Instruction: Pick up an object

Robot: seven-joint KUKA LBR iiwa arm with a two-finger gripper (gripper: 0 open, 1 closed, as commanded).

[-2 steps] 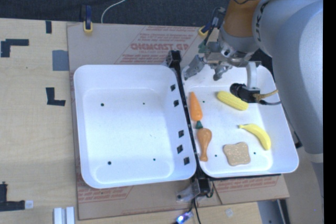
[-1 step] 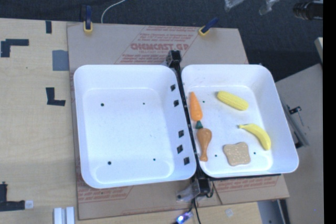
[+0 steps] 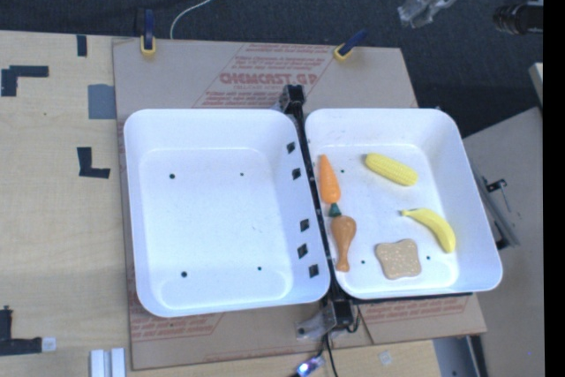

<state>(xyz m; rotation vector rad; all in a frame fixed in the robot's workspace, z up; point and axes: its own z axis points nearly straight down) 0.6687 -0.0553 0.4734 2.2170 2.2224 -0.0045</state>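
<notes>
Two white bins side by side on a bench, seen from above; right bin (image 3: 441, 130) holds five toy foods — carrot (image 3: 327, 179) and drumstick (image 3: 342, 240) along its left wall, corn cob (image 3: 391, 169) near the middle, banana (image 3: 433, 228) toward the right wall, bread slice (image 3: 398, 259) by the front edge; left bin (image 3: 146, 132) beside it; gripper (image 3: 424, 3) hangs high beyond the right bin's back edge, blurred, nothing visibly held, its opening can't be made out; best approach, prob.: descend over the corn, which lies apart from walls & neighbours, closing across its short axis.

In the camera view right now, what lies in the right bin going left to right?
Orange carrot → brown chicken drumstick → yellow corn cob → tan slice of bread → yellow banana.
</notes>
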